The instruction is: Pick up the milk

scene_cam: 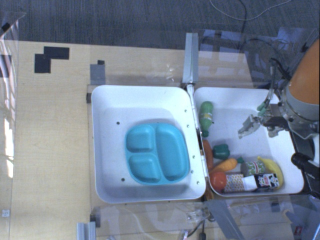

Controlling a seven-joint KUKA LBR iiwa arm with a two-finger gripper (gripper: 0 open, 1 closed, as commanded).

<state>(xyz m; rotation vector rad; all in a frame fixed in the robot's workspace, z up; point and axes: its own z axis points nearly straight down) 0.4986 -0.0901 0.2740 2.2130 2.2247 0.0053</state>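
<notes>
I am seeing the milk carton (263, 181) lying on its side at the near edge of the right bin (230, 100), beside a banana (272, 169) and a tomato (218, 180). Farther back, my gripper (248, 128) is hovering with fingers spread, grasping nothing. A green bottle (206, 116) is lying beyond.

Two white bins (100, 134) on a pale wood-grain bench (50, 134); turquoise divided tray (156, 152); green bottle (206, 116); green pepper (220, 150); orange carrot (225, 165); yellow banana (272, 168); black-and-white cow-patterned milk (264, 181); grey claw (252, 124).
</notes>
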